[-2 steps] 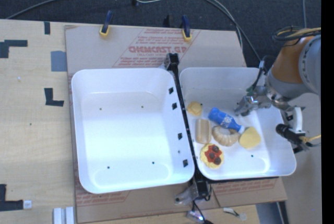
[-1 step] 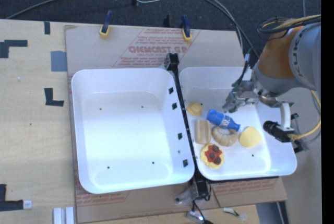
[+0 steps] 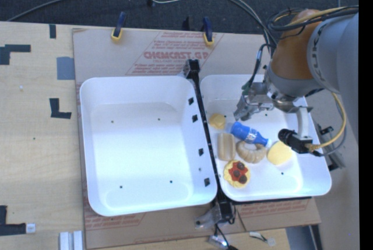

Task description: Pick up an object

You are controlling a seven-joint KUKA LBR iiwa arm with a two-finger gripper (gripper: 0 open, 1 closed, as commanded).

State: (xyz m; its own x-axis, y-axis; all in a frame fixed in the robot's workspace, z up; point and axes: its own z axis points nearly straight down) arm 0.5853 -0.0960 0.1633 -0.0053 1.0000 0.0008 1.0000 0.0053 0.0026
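Two shallow white bins sat side by side on the surface (image 3: 35, 126), and from the single camera above, the left bin (image 3: 140, 144) carried nothing while the right bin (image 3: 315, 185) held all the small items. A blue bottle-like piece (image 3: 249, 133) lay tilted near the middle of that bin, with a pale ring-shaped pastry (image 3: 251, 153) touching it just below, a tan slab (image 3: 225, 146) beside that, a small yellow lump (image 3: 217, 121) close to the dividing wall, a round tart with red topping (image 3: 237, 173) nearer the front rim, and a yellow block (image 3: 279, 154) to the right. The grey arm (image 3: 326, 56) with its orange band reached in from the right, and its end effector (image 3: 245, 110) hung low over the bin, just above the blue piece. I could not tell whether it stood apart or together; the metal blurred into one dark shape. Nothing appeared lifted, every item lay on the bin floor, so by my reckoning the pick was not yet made: descent, closing and lifting all remained.
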